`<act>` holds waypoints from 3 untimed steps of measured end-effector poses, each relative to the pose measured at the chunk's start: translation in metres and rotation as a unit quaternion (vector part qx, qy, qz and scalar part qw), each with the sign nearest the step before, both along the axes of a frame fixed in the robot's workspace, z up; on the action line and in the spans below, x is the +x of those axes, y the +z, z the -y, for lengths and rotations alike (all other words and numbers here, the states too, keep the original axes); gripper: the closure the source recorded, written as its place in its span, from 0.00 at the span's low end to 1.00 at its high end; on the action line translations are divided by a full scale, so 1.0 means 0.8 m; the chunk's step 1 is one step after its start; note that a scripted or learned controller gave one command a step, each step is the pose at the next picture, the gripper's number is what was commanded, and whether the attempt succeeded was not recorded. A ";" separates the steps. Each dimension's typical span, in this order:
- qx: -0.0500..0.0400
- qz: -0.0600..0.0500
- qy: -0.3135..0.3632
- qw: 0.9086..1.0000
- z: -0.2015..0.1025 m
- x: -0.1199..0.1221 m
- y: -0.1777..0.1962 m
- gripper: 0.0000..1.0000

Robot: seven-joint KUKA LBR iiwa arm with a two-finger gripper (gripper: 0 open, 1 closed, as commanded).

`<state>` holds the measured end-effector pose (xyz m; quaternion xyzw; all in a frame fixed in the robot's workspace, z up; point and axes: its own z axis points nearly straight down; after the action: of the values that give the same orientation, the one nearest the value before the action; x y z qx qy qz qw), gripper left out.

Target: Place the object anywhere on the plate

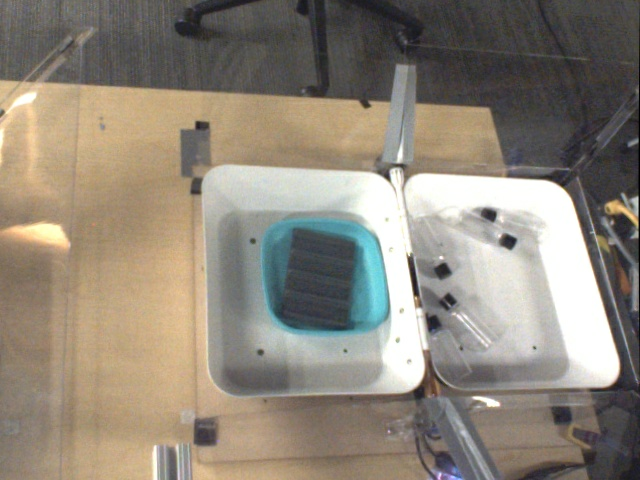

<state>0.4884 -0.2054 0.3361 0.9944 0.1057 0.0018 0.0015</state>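
A teal plate with rounded corners lies in the left white bin. On the plate rests a dark grey ribbed block, slightly tilted, covering most of the plate's middle.
The right white bin holds several clear plastic vials with black caps, scattered from its back to its left side. A metal divider post stands behind the joint of the bins. An office chair base stands on the carpet beyond the bench.
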 end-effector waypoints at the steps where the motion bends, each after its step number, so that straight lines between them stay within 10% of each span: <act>1: -0.002 0.005 -0.001 1.000 0.001 0.001 0.127 0.00; 2: 0.001 -0.001 -0.002 1.000 -0.100 -0.001 0.004 0.00; 3: 0.001 0.000 -0.001 1.000 -0.109 0.062 -0.020 0.00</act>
<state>0.5382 -0.1185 0.3198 0.9945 0.1048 0.0015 0.0005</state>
